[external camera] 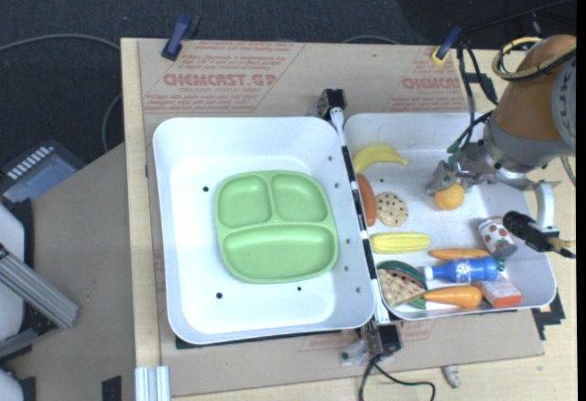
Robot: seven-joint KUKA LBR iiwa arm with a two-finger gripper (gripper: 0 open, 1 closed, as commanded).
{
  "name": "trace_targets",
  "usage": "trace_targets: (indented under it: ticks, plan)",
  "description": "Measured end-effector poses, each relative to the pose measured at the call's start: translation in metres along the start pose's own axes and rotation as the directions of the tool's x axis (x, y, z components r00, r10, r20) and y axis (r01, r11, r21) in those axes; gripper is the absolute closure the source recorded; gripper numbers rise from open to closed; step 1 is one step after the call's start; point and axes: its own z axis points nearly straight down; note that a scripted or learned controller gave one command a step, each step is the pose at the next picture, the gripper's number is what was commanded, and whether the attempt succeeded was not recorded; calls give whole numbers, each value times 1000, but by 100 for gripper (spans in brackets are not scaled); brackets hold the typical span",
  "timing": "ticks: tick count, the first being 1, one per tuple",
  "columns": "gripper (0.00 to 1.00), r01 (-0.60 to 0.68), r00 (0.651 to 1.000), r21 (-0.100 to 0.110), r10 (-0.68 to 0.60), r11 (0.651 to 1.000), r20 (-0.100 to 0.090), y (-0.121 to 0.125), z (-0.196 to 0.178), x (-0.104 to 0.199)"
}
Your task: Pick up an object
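The right bin (417, 128) holds several toy foods. A small orange fruit (449, 199) lies near the bin's middle right, and my gripper (448, 179) hangs directly over it, touching or nearly touching its top. Nearby lie a yellow banana (380, 157), a red sausage (367, 199), a round cookie (391, 208) and a corn cob (399, 243). Along the front sit a carrot (460, 254), a blue bottle (463, 272), a pizza slice (400, 285), a second carrot (451, 297) and a red and white box (501, 293).
A green divided plate (275, 226) rests in the left bin (183, 207). A speckled red and white ball (493, 233) sits at the right bin's right side. The arm (536, 115) comes in over the right bin's far right corner.
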Motion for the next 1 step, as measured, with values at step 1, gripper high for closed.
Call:
trace_targets:
  ticks: [1]
  plan:
    - [100, 0, 1000, -2, 0, 1000, 1, -48, 9, 25]
